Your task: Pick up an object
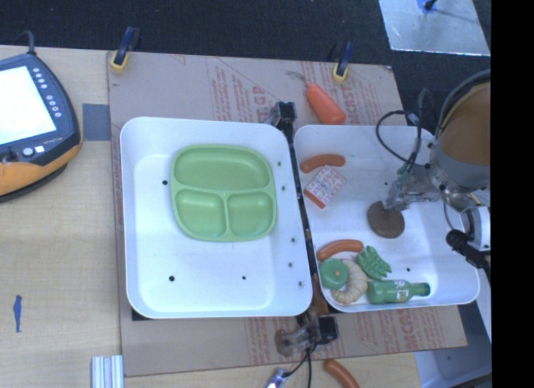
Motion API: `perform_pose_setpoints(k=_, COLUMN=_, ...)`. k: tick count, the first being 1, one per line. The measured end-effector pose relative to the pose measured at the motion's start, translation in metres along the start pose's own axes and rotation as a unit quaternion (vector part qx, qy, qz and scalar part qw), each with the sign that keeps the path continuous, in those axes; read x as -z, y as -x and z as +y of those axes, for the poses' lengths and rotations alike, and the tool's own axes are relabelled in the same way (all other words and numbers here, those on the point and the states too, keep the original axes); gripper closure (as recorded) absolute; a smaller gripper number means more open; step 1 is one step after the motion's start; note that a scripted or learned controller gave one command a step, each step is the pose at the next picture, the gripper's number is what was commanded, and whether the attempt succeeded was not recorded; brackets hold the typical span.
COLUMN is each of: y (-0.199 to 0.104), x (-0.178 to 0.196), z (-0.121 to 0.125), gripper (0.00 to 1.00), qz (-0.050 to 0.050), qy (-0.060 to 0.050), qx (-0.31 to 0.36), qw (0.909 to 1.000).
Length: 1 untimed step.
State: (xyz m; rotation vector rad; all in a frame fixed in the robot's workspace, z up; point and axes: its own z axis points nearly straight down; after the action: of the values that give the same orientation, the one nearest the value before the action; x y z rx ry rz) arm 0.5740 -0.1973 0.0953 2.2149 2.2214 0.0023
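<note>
At the near edge of the table (58, 278), an orange sausage-shaped toy (342, 372) lay outside the bins. Just beyond it, the near corner of the right bin (442, 290) held a cluster: a green bottle (397, 291) lying on its side, a green round toy (335, 274), a pale piece (354, 284), a leafy green toy (373, 262) and an orange sausage (340, 248). Mid-bin, the end effector (399, 201) stood over a brown disc (386, 220); whether it was open or closed could not be told. A red-and-white packet (324, 186) and another sausage (322, 162) lay farther back. The left bin (209, 294) carried a green divided plate (224, 192). A carrot (324, 104) rested beyond the bins.
</note>
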Motion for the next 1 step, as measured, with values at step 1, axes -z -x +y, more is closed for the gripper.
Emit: perform_pose_setpoints(k=1, y=-0.0145, x=-0.0001, z=0.0258, gripper=0.00, qz=0.000, qy=0.000, qx=0.000, qw=1.0000)
